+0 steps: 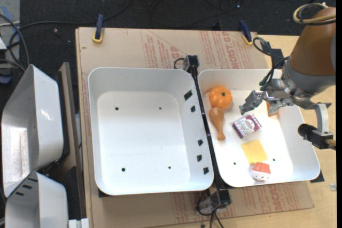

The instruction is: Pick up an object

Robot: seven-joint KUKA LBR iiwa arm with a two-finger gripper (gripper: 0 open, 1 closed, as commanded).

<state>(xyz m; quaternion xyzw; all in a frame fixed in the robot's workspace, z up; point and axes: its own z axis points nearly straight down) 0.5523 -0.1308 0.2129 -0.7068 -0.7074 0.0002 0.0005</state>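
Overhead, the arm (315,56) reaches in from the right over the right bin (307,165), its orange band showing above the grey wrist. The gripper (252,102) hangs over the upper middle of that bin, and its fingers look spread, with nothing between them. It sits just right of the pumpkin (220,97) and just above the box (247,126); whether it touches the bin floor I cannot tell.

Five things lie in the right bin. The pumpkin, small and orange, sits near the bin's upper left corner, close to the wall shared with the left bin (101,85). A tan drumstick (217,122) lies just below it, touching or nearly touching it, and slants down toward the right. The box, white with purple print, lies tilted just right of the drumstick's lower end. A yellow slab (254,150) lies flat just below the box. A small red and white item (261,170) rests near the front wall, just below the slab; its kind is too small to tell.

Both bins stand side by side on a brown board (160,42) on the desk, held at the far edge by two clamps (98,29). Cables (176,2) trail over the dark floor beyond.
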